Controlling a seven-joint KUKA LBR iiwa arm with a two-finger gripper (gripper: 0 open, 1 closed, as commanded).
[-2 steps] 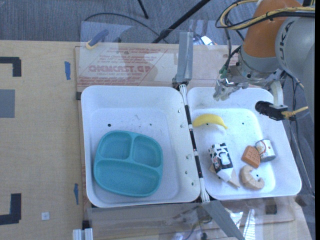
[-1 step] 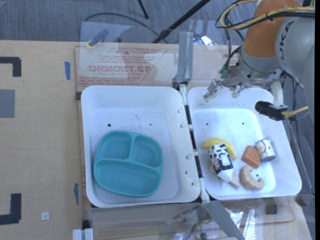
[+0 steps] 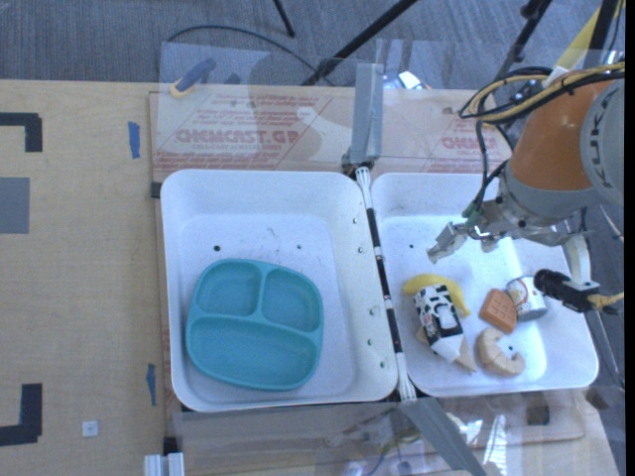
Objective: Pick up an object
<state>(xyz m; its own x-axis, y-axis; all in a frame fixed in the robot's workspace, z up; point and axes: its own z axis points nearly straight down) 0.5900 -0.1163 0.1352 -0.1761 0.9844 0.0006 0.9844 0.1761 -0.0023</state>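
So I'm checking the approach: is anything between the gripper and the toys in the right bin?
Nothing visible. The gripper is above bare bin floor, with the banana, cow toy and cracker lying below it in the view, unobstructed.

Bright even overhead light for you, white bins (image 3: 258, 191) nearly washed out, soft faint shadows, mild overall softness (glare on the clear sheet (image 3: 298, 117), upper centre)

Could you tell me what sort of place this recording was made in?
Probably a robotics lab bench for pick-up trials: two white bins sit side by side, a grey and orange arm reaches over small toys, and tripod legs stand behind.
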